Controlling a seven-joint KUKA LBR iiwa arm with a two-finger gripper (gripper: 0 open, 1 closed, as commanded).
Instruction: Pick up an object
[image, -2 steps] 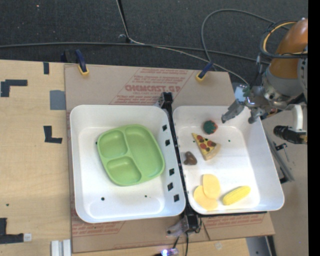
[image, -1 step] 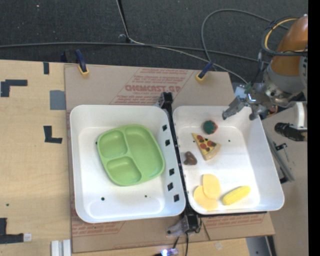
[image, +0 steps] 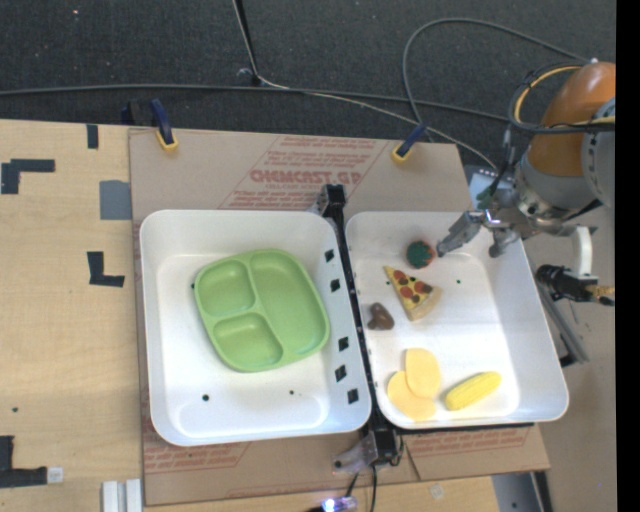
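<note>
In the right bin (image: 520, 300) lie five things: one green ball (image: 419, 252), one pizza slice (image: 412, 291), one brown lump (image: 380, 317), one pale yellow piece (image: 416, 383) and one corn cob (image: 471, 390). The left bin (image: 165, 300) holds one green tray (image: 261, 309). The middle of the right bin is free. The gripper (image: 462, 234) stands near the ball at the upper edge; open or closed, I cannot tell.

You see red print on brown cardboard sheet (image: 300, 170) under white bins: lettering upside down from this view, too blurred to read for sure. No other label, number or sign legible to you.
</note>
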